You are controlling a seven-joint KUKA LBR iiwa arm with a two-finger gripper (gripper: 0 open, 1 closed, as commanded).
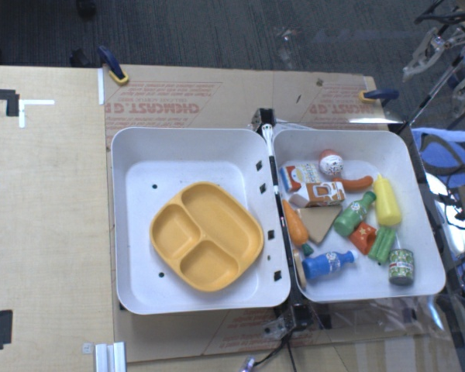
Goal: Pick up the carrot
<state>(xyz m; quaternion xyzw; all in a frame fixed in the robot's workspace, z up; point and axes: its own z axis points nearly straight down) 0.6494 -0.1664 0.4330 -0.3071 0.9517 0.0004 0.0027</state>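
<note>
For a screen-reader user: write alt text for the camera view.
An orange carrot lies along the left wall of the right white bin, crowded by toy food: a blue bottle, green bottle, yellow bottle, small carton, sausage and can. The left white bin holds a yellow divided plate.

Light wooden bench (39, 223), brown cardboard sheet (217, 99) flat on it, two white bins (132, 208) seemingly atop that
</note>
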